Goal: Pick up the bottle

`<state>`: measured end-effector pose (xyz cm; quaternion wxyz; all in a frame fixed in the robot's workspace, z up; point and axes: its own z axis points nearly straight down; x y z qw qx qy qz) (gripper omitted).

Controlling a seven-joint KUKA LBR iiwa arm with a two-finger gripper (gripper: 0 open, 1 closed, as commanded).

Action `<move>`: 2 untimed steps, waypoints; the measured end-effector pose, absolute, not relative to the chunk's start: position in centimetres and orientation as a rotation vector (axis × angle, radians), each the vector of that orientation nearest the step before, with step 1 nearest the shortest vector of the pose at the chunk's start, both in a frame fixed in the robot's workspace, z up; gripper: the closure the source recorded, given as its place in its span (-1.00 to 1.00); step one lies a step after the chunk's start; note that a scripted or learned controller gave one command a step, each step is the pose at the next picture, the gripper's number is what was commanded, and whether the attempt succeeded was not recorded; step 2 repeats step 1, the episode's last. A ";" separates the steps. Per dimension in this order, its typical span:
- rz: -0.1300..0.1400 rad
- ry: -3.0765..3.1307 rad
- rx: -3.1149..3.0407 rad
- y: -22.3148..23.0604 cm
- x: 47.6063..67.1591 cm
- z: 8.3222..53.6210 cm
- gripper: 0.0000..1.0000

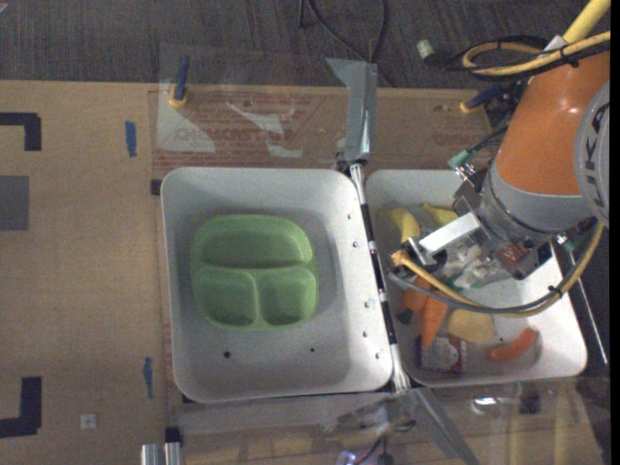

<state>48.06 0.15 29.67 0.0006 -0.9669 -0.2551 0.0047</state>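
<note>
Cardboard covers the bench under your two white bins, with blue tape marks along its left side and dark carpet beyond. Your left bin (184, 260) holds a green divided plate (254, 271). Your right bin (572, 356) is crowded: a yellow banana-like piece (404, 226) near the top, an orange carrot-like piece (433, 320) lower down, a pale yellow lump (472, 327), a small orange-red piece (513, 347), and a red-labelled packet (442, 355) at the near edge.

Your arm (552, 134) hangs over the right bin, and the gripper (460, 260) sits low among the clutter. You cannot tell from this view whether its fingers are parted or closed, since wrist hardware and a yellow cable cover them.

The bottle itself is hard to pick out; it may be the whitish, translucent shape (475, 271) just under the gripper, near the bin's middle. If so, expect a light, thin-walled plastic body, smooth and prone to slip or roll. You would do best to take it across the widest part of the body, squarely, with its neighbours touching on several sides.
</note>
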 end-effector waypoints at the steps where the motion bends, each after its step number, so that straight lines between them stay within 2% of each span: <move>1: 0.018 -0.603 -3.083 4.7 48.0 27.0 1.00; 2: 0.018 -0.603 -3.083 4.7 48.0 27.0 1.00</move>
